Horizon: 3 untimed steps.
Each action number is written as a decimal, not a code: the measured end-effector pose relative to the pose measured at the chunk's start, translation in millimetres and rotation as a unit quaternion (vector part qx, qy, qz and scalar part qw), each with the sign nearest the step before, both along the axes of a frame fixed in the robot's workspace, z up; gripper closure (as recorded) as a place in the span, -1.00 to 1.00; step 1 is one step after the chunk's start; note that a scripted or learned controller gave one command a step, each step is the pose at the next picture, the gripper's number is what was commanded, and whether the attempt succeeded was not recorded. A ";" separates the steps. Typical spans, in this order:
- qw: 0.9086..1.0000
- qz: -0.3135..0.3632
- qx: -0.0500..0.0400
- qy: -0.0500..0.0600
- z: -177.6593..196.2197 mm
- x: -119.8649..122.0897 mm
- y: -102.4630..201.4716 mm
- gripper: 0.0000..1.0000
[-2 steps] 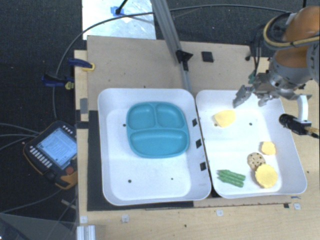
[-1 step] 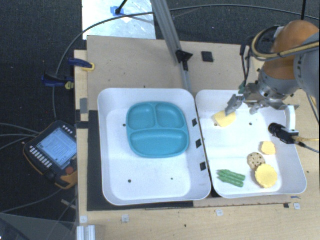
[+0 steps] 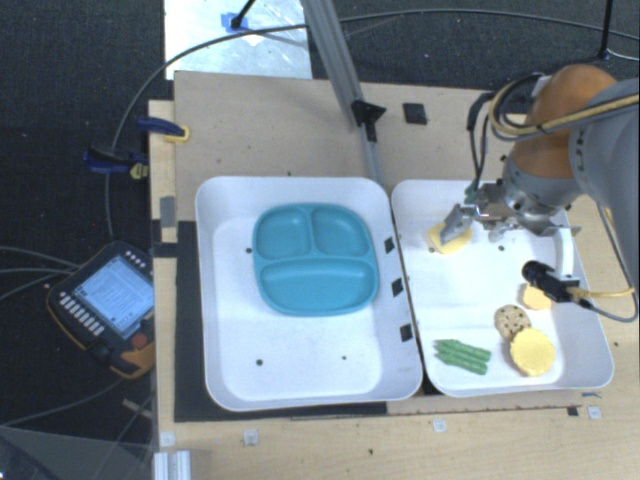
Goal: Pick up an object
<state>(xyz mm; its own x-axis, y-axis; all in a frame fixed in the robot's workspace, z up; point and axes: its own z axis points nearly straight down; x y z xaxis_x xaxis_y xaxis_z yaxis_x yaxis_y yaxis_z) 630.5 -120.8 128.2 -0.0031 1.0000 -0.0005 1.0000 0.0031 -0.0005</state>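
Camera view | gripper (image 3: 462, 223) at right bin's (image 3: 600, 368) far-left corner | fingers pinching yellow piece (image 3: 450, 239), apparently by its top edge | risk: shallow hold, piece slips off on lifting

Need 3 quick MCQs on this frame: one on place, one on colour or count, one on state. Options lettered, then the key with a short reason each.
1. Where does the blue divided plate lie?
A. In the left bin
B. In the right bin
C. On the bare bench

2. What colour are the beans near the right bin's front edge?
A. Red
B. Green
C. Purple

3. Where is the gripper now?
A. Over the plate
B. Outside both bins
C. Low in the right bin's back left part, at a yellow item

Key: 1 A, the plate lies on the left bin's floor. 2 B, they are a green bundle beside the cookie. 3 C, the gripper's tip meets the yellow piece there; whether it grips it is unclear.
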 end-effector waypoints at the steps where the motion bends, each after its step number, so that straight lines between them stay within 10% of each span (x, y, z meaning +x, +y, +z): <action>1: 1.000 -0.001 0.000 -0.003 -42.9 1.9 -0.4 -1.00; 2: 1.000 0.000 0.000 -0.006 -29.3 3.6 0.0 1.00; 3: 1.000 0.001 0.000 -0.002 13.7 2.6 3.1 1.00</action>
